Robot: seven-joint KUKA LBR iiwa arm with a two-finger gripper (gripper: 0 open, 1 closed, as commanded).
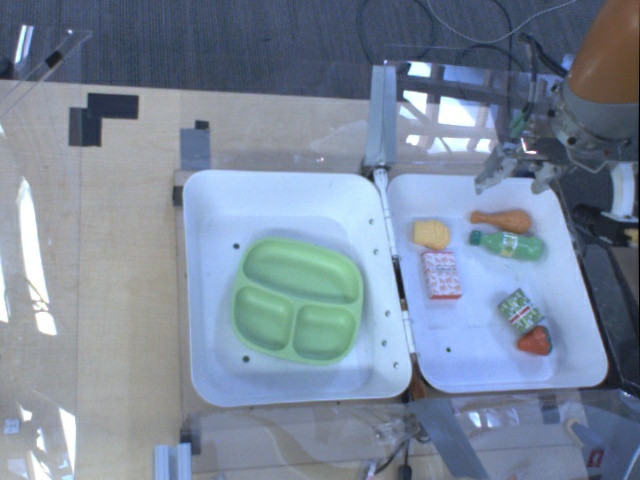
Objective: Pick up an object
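Observation:
The right bin holds several small objects. A yellow chunk lies near its left wall, with a red-and-white carton just below it. An orange drumstick and a green bottle lie toward the back right. A green-and-white packet and a red strawberry sit at the front right. My gripper hangs above the bin's back edge, beyond the drumstick, open, with nothing between its fingers.
The left bin carries a green three-compartment plate. A metal post and clear framing stand behind the bins. Black cables loop over the dark floor at the back. Bare wooden bench spreads to the left.

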